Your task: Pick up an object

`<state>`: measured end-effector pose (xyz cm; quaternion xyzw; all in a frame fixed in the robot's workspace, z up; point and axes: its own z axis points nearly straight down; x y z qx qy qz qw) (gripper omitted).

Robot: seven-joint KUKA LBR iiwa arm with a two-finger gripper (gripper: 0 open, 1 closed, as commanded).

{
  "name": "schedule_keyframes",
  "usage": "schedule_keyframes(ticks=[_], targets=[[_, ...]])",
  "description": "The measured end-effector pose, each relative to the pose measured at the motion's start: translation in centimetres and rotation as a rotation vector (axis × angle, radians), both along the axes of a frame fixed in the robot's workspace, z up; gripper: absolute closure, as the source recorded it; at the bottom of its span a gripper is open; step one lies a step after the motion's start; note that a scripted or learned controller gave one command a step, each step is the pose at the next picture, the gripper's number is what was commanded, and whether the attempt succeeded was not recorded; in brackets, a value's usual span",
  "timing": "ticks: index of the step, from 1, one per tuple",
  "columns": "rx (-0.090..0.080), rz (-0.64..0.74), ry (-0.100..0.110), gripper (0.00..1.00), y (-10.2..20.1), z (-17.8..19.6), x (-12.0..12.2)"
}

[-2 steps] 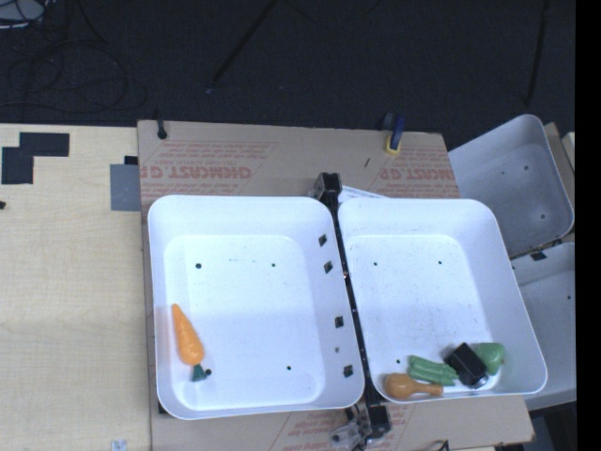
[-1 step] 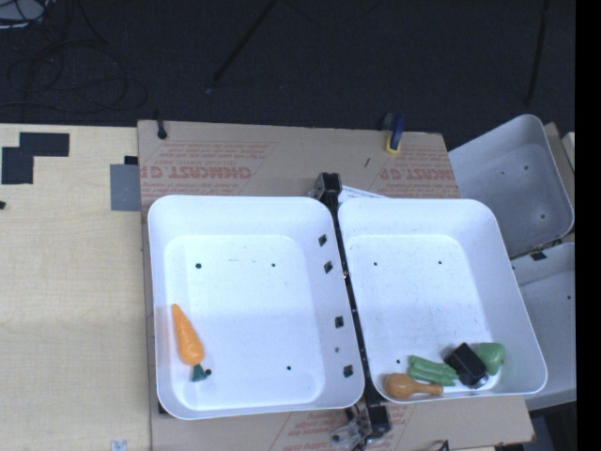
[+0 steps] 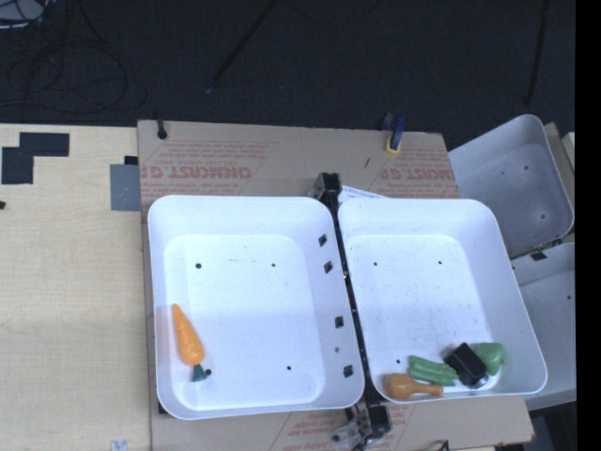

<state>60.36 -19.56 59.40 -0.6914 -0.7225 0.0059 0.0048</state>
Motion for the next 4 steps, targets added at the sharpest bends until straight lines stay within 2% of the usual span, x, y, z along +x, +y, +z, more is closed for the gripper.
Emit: schedule_keyframes(ticks=[1,4], targets=[[0.005,-0.039,-0.006,1.0,5.9,-6.1,4.2],[0.001,-0.029,-0.003,1.0,6.0,-2.9,4.3]])
